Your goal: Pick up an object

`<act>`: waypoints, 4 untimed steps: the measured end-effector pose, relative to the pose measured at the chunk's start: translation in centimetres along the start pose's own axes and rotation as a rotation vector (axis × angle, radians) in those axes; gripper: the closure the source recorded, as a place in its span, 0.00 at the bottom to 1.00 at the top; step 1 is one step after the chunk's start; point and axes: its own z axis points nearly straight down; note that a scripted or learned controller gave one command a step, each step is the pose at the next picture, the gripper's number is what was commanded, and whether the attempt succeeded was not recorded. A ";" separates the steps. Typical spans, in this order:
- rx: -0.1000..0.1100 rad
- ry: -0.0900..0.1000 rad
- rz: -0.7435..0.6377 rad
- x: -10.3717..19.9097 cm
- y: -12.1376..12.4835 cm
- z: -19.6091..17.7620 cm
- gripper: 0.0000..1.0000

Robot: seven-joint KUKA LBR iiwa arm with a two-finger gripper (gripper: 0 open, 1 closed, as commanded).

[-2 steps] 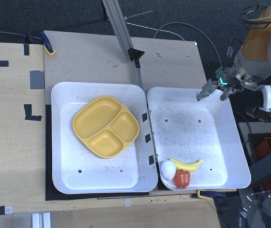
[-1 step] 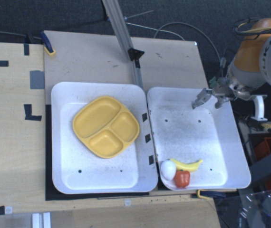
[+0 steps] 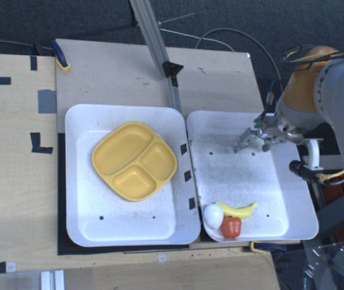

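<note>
A yellow banana (image 3: 239, 209), a white egg-shaped object (image 3: 213, 215) and a red pepper-like object (image 3: 232, 227) lie together at the near edge of the right bin (image 3: 244, 174). My gripper (image 3: 251, 140) hovers over the far part of the same bin, well away from those three things. Its fingers (image 3: 242, 144) are spread apart with nothing between them. The grey arm with its orange band (image 3: 302, 83) comes in from the right.
A yellow divided plate (image 3: 134, 160) lies in the left bin (image 3: 84, 216). A metal pole (image 3: 154, 35) rises at a slant from behind the bins. Cables run across the bench behind the right bin.
</note>
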 end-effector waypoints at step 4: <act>-0.011 -0.001 0.000 0.1 -0.4 -10.1 1.00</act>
